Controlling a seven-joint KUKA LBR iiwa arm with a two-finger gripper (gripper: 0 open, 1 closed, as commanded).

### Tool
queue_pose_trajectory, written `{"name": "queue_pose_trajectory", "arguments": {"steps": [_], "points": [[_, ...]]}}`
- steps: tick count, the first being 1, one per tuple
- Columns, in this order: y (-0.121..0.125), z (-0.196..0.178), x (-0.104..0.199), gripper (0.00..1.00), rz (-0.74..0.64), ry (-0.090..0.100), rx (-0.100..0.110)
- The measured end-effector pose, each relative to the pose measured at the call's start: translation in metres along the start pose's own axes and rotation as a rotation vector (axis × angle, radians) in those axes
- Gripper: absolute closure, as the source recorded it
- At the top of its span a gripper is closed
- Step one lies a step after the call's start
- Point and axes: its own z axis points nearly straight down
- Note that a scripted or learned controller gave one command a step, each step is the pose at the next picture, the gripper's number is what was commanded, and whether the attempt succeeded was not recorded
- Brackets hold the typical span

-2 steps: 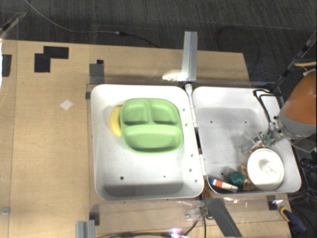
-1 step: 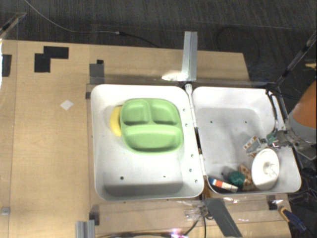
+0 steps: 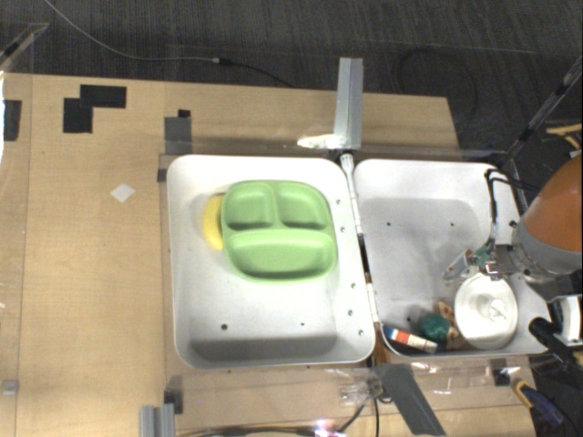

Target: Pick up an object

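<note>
The grey arm with its orange band (image 3: 557, 209) reaches into the right bin (image 3: 414, 235) from the right. Its gripper (image 3: 485, 311) points down over the bin's front right corner, seen from above as a white round body. Just left of it lie a small dark green object (image 3: 438, 327) and a marker-like stick with a red and white end (image 3: 410, 339), close to the bin's front wall. In the left bin (image 3: 264, 326) a green divided plate (image 3: 277, 228) rests on top of a yellow object (image 3: 211, 222) that peeks out at its left side.
A metal post (image 3: 349, 103) stands behind the seam between the two bins. Black cables (image 3: 499, 189) hang along the right bin's far right side. The wooden bench (image 3: 82, 271) spreads out to the left of the bins.
</note>
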Motion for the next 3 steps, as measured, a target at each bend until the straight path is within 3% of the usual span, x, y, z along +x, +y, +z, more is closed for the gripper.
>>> {"name": "queue_pose_trajectory", "arguments": {"steps": [1,2,3], "points": [[0.079,-0.028,-0.015,0.00,-0.027,0.017,0.038],[0.057,0.013,0.010,0.00,-0.107,0.018,0.035],[0.060,-0.001,0.010,1.00,-0.114,0.013,0.026]]}}
